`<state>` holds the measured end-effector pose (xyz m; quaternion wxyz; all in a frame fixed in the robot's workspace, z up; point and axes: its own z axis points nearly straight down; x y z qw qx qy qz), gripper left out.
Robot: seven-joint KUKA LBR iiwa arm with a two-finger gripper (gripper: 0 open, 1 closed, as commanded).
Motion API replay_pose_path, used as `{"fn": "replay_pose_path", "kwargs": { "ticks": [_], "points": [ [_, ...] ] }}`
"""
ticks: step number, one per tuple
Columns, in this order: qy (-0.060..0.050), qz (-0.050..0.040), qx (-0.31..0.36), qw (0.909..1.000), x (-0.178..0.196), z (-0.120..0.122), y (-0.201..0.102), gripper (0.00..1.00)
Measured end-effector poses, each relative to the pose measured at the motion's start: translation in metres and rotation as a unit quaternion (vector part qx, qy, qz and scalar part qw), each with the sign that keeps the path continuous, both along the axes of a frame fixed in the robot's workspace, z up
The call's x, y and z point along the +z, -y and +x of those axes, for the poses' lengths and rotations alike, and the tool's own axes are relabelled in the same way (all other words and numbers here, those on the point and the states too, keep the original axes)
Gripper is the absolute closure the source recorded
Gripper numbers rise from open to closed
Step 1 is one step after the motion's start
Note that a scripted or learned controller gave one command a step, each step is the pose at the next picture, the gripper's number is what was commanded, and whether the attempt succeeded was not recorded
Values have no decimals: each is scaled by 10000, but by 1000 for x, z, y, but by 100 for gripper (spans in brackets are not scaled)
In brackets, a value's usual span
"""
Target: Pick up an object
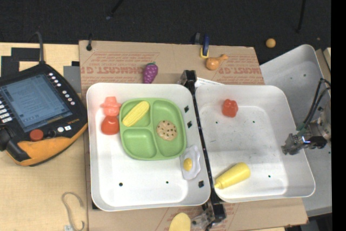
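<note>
The right bin [270, 97] holds a small red toy [230, 108] near its back and a yellow bottle-shaped toy [232, 176] lying at its front left. My gripper [299, 143] sits low at the right rim of this bin, well to the right of both toys, with nothing seen in it. In the left bin [140, 192] stands a green divided plate [141, 144] with a corn cob [134, 112] and a cookie [167, 130] on it. A pink and red toy [110, 116] stands left of the plate, and a fried-egg toy [188, 163] lies by the divider.
Purple grapes [150, 72] and an orange gourd [215, 61] lie on the cardboard behind the bins. A yellow lemon [180, 222] sits in front. A teach pendant [32, 111] rests at the left. A grey panel [303, 67] rises at the right.
</note>
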<state>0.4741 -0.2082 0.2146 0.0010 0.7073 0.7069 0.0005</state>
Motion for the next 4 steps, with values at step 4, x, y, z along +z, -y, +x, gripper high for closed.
{"fn": "replay_pose_path", "kwargs": {
  "ticks": [4],
  "points": [
    [-8, 11, 17, 10000, 20, 93, -146, 100]
  ]
}}
